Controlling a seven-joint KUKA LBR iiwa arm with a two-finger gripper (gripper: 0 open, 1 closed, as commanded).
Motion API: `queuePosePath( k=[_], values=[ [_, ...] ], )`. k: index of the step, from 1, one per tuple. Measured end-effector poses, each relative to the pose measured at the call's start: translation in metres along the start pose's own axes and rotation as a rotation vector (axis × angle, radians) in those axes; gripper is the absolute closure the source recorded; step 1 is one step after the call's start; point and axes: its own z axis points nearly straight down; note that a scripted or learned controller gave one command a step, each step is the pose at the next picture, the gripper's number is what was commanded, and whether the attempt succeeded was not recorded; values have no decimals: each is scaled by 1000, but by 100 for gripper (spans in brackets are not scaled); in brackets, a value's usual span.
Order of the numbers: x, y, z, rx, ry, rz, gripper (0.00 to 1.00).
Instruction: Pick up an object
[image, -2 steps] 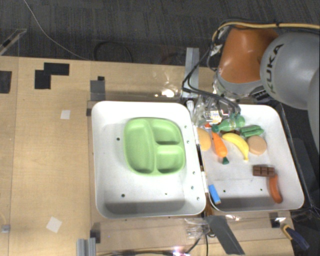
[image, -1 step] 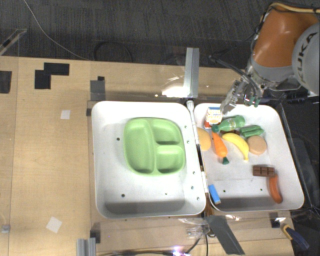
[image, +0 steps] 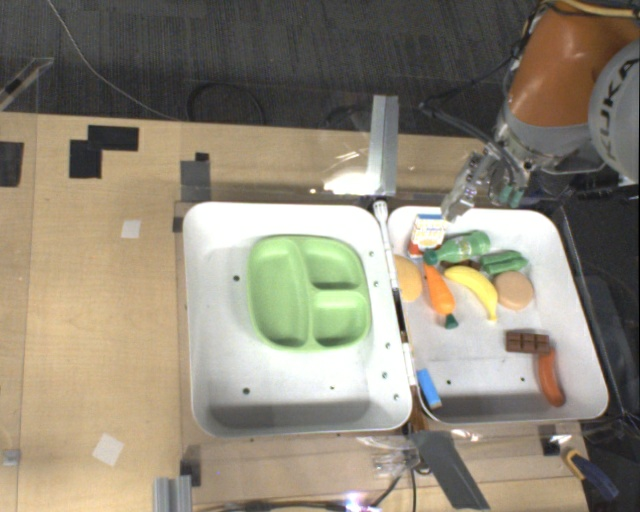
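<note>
fingers (image: 470, 196) above right bin's (image: 575, 300) rim, carton (image: 428, 233) just beside

1. Bright, even light from above falls on the bench (image: 90, 330) and both bins.
2. Glare flashes off the clear sheet (image: 350, 180) just behind the left bin (image: 215, 380), beside the metal post (image: 384, 145).
3. A soft grey shadow lies along the left bin's near inner wall, and another along the right bin's (image: 575, 300) near wall.
4. The dark floor (image: 250, 50) at the top is dim.
5. The picture is slightly soft and grainy; small items lack fine detail.
</note>
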Motion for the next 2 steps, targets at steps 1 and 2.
queuePosePath(
  k=[1, 2],
  values=[
    [34, -69, 39, 4, 15, -261, 100],
    [34, -67, 38, 2, 14, -264, 0]
  ],
)
